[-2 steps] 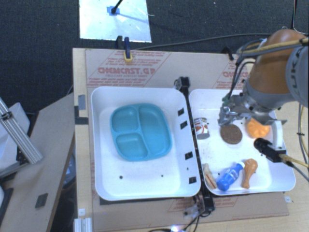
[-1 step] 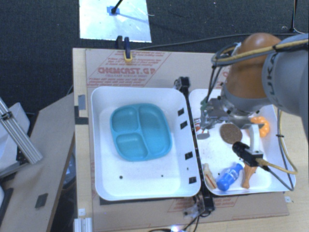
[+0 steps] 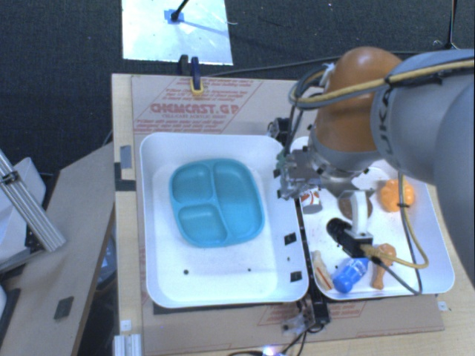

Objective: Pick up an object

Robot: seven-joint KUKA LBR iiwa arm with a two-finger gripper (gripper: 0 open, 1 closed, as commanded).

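Observation:
My gripper (image 3: 291,185) hangs low over the rim between the two bins, below the orange wrist band, by the left bin's right wall. Nothing shows between it and the bins. In the left bin (image 3: 223,280) a blue divided plate (image 3: 217,201) lies flat, left of the gripper. The right bin (image 3: 438,273) holds a blue bottle-shaped object (image 3: 349,275), a tan stick (image 3: 320,270), a brown toy piece (image 3: 381,262) and an orange round object (image 3: 395,195). A small red and white object (image 3: 311,198) lies just right of the gripper, partly hidden by the arm.
The grey arm covers the upper half of the right bin. A cardboard sheet (image 3: 197,106) lies under the bins at the back. A metal rail (image 3: 30,206) stands off the bench at the left.

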